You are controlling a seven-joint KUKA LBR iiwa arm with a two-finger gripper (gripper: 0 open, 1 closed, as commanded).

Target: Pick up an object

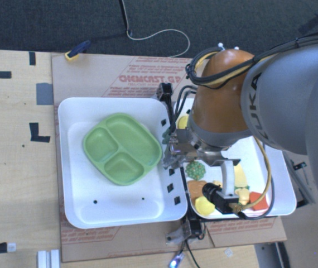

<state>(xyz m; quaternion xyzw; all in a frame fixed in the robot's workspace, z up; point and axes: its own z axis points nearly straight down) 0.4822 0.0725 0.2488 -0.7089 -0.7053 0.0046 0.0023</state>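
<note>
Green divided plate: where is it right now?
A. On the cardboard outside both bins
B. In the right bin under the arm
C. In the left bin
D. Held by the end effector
C: the green divided plate lies flat on the floor of the left bin, apart from the arm over the right bin.

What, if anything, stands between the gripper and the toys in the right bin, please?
Nothing visible does. The gripper hangs at the right bin's left edge, right beside the green toy and above the yellow toy. The arm's own wrist hides much of that bin.
</note>
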